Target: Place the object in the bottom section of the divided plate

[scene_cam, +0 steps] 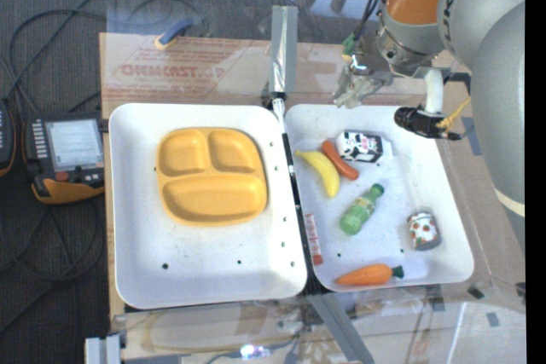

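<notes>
A yellow divided plate (212, 175) lies in the left bin, its large bottom section toward the near side and holding nothing. The right bin holds a yellow banana (321, 170), a small red sausage (340, 160), a black-and-white cow-print carton (361, 147), a green bottle (361, 210), a white-and-red strawberry-print item (422, 230) and an orange carrot (367, 274). My gripper (351, 91) hangs above the far edge of the right bin, beyond the carton, with nothing seen between its fingers.
The two white bins (136, 209) meet at a ridge down the middle. A metal bar (281, 47) stands at the far side between them. A handheld controller (64, 151) and cables lie off the bench at the left.
</notes>
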Robot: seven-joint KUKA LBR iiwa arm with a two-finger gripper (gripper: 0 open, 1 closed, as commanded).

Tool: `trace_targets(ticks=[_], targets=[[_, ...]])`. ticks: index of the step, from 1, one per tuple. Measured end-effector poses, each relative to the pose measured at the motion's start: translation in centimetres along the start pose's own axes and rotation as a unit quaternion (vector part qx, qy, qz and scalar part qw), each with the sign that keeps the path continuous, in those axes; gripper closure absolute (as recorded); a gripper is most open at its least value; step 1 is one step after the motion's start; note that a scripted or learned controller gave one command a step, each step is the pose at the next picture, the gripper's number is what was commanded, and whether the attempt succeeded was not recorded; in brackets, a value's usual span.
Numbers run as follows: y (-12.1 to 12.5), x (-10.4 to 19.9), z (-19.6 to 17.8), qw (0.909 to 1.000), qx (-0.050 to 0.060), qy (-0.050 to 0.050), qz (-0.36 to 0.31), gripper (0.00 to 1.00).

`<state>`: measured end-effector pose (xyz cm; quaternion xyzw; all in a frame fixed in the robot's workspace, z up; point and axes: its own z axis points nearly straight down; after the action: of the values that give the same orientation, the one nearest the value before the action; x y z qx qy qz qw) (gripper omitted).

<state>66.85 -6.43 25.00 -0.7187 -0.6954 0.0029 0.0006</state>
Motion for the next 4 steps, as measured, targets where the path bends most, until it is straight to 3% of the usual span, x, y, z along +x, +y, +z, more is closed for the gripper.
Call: trace_targets(ticks=[1,2,3,4], targets=[[-0.8,8.6,6.9,0.9914,0.001,0.001,-0.131,1.00],[-1.0,16.8,8.4,0.9794,0.000,0.000,-0.202,1.00],[-0.8,23.7,12.0,0.9473,0.000,0.000,-0.320,1.00],[-0.8,23.7,12.0,0.9473,0.000,0.000,-0.320,0.00]])
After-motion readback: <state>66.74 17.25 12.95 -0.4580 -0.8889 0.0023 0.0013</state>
